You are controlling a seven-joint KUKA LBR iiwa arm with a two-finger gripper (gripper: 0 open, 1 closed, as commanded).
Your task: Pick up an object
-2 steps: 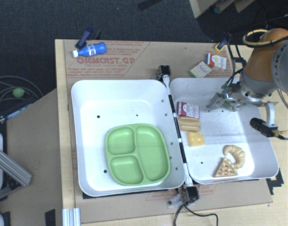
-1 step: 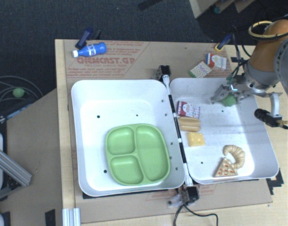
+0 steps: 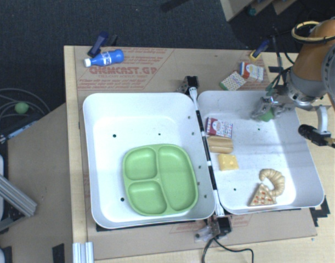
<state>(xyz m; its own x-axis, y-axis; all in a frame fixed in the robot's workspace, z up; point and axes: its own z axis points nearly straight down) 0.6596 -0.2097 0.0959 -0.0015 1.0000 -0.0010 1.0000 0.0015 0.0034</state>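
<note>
The right bin (image 3: 299,158) holds a red and white carton (image 3: 219,127), a hot dog bun (image 3: 220,144), a yellow cheese cube (image 3: 228,162), a croissant (image 3: 273,179) and a pizza slice (image 3: 262,196). My gripper (image 3: 264,110) hangs low over the bin's far right corner, well apart from all of these. A small greenish bit (image 3: 268,113) shows at its tip, and I cannot tell whether it is held. The grey arm with its orange band (image 3: 312,59) comes in from the upper right.
A green divided plate (image 3: 159,178) lies in the left bin (image 3: 101,125). A blue and white bottle (image 3: 104,57) lies on the bench behind the left bin. Two small packets (image 3: 234,81) (image 3: 254,71) lie behind the right bin. A black clamp (image 3: 191,84) joins the bins.
</note>
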